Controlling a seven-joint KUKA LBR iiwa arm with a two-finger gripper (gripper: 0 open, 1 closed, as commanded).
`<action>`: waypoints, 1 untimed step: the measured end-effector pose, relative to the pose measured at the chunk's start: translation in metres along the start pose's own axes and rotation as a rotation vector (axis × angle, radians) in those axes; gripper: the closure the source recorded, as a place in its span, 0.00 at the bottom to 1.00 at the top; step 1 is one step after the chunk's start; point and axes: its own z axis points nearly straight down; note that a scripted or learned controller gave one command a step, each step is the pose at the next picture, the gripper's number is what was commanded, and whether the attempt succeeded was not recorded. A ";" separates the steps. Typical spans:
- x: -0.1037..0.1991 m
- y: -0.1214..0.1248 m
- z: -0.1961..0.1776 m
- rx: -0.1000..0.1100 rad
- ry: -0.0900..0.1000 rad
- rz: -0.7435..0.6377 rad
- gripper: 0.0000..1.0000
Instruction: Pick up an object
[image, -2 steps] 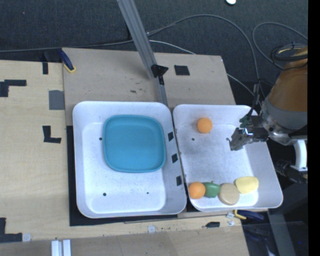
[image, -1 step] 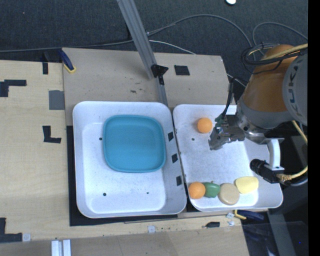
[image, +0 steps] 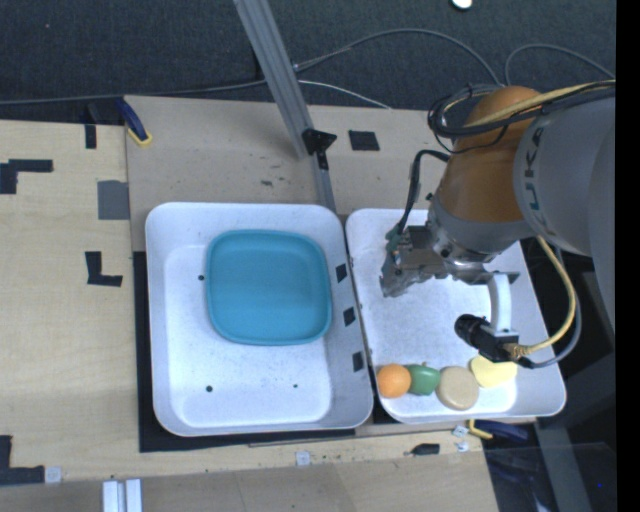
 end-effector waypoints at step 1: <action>0.051 0.015 -0.009 -0.002 0.000 -0.001 1.00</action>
